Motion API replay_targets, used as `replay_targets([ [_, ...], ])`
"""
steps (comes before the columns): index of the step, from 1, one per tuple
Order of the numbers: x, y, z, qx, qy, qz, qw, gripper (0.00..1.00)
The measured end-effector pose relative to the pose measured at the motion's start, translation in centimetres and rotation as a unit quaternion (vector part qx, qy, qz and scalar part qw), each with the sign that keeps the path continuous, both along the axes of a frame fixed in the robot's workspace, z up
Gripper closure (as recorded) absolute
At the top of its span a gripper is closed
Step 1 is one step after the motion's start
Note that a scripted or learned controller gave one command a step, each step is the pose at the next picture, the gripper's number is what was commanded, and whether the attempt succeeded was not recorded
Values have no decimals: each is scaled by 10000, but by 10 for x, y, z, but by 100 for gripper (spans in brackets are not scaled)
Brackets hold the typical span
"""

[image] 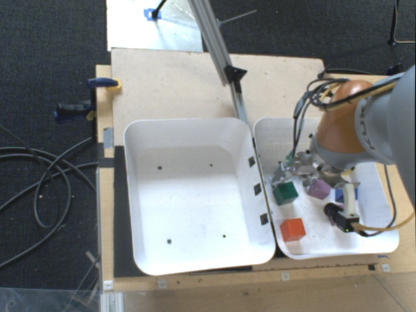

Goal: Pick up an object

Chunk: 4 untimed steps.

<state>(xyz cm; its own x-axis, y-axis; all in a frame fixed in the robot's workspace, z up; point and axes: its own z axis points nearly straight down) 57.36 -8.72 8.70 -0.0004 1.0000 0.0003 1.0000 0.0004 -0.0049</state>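
The green block (285, 192) sits in the right bin (383, 244), near its left wall, with a purple block (318, 188) just beside it and an orange block (292, 229) nearer the front edge. The gripper (300, 169) hangs right above them, probably lining up on one; can't tell its state since the arm (351, 125) blocks it.

arm (364, 119) low, end effector (300, 169) down

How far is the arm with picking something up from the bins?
Done: the grey arm's gripper has reached into the right white bin. In hand: it hovers low by the green cube and purple block; no object shows between its fingers. Left: gripping and lifting one. The orange-red cube lies apart, nearer the front.
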Motion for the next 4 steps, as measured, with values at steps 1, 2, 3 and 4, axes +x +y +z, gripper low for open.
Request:
replay_targets([
  [1, -11, 5, 0, -3, -10, 5, 10000, 0],
  [2, -33, 1, 1, -2, -17, 5, 10000, 0],
  [3, -35, -10, 1, 2, -18, 6, 10000, 0],
  [4, -34, -10, 8, 2, -10, 14, 10000, 100],
])
